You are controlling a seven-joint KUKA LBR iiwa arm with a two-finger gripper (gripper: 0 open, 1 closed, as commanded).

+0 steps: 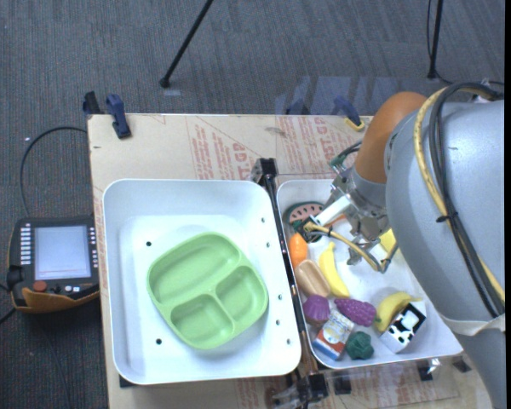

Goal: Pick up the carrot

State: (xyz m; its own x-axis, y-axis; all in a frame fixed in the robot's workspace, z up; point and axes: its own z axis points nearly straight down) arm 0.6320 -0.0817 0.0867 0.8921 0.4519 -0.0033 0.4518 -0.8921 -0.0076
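The carrot [298,250] lies in the right bin [443,335], pressed against that bin's left wall, its orange body just beside a hot-dog bun [312,277] and a yellow banana [330,268]. The gripper [358,228] hangs over the upper part of the same bin, to the right of the carrot and apart from it; whether it is spread or closed I cannot tell, since cables and the wrist blur its tip, and nothing can be made out in its grasp. The chief risk, as I judge it, is crowding: the carrot sits tight between wall and neighbours, so a descent may strike the bin's edge or close on the bun or banana instead. A glancing touch could also shove the carrot further under the rim or into the purple grapes [355,311] lower down. The left bin [119,228] with its green divided plate [207,290] is well away and plays no part here.
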